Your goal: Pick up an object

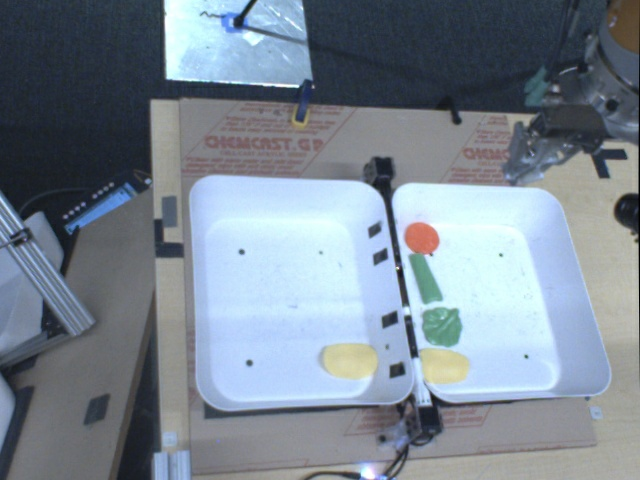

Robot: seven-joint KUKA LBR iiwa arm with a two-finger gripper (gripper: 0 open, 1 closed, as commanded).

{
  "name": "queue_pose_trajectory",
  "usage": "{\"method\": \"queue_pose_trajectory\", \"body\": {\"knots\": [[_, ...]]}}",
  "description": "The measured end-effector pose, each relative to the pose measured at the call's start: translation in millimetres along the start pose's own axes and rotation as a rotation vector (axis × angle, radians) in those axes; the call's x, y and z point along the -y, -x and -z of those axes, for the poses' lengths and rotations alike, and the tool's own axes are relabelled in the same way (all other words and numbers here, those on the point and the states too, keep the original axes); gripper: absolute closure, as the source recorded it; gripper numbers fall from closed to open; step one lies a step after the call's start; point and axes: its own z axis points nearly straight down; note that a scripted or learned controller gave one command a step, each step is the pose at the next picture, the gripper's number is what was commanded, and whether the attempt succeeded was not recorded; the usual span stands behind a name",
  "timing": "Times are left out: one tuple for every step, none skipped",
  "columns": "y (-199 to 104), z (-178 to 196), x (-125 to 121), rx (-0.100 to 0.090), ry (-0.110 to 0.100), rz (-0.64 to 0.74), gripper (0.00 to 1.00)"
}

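The right bin (560, 268) holds an orange round piece (422, 237), a long green piece (426, 278), a leafy green piece (441, 325) and a yellow lump (444, 365), all along its left wall. A second yellow lump (349, 360) lies in the left bin (280, 268) near its front right corner. My gripper (527, 163) hangs above the bench just beyond the right bin's far right edge, well away from all the pieces. Nothing shows between its fingers.
A black divider with clips (392, 278) runs between the two bins. A shiny metal sheet (237, 26) lies at the back. A metal rail (35, 268) stands at the left. The right half of the right bin is bare white floor.
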Motion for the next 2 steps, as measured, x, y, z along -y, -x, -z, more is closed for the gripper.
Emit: {"method": "queue_pose_trajectory", "body": {"knots": [[-77, -187, 22, -0.003, -0.017, 0.018, 1.00], [-136, -209, 29, -0.005, -0.005, 0.019, 1.00]]}}
